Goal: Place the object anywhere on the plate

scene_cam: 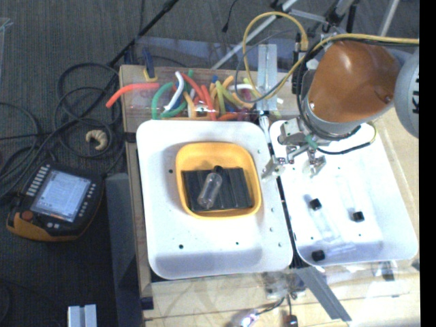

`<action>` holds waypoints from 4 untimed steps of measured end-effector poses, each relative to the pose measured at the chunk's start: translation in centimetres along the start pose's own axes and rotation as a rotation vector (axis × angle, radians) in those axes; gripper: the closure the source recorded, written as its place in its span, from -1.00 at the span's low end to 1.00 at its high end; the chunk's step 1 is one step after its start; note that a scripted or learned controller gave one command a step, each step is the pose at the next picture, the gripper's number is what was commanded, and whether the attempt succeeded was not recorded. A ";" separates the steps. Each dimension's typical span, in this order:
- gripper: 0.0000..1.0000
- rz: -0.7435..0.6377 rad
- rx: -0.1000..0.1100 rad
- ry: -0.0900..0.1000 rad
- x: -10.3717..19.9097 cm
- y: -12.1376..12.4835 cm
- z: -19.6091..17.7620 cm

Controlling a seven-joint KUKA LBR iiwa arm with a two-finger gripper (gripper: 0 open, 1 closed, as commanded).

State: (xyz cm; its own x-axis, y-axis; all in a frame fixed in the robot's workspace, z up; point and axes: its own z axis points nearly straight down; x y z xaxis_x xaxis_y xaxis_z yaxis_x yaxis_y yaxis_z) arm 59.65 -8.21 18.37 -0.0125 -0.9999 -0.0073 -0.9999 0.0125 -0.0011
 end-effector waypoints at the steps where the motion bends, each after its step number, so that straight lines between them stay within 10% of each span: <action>1: -1.00 -0.154 0.002 0.000 4.1 -6.4 -2.1; 4: -1.00 -0.157 -0.001 -0.001 -13.9 -7.0 0.1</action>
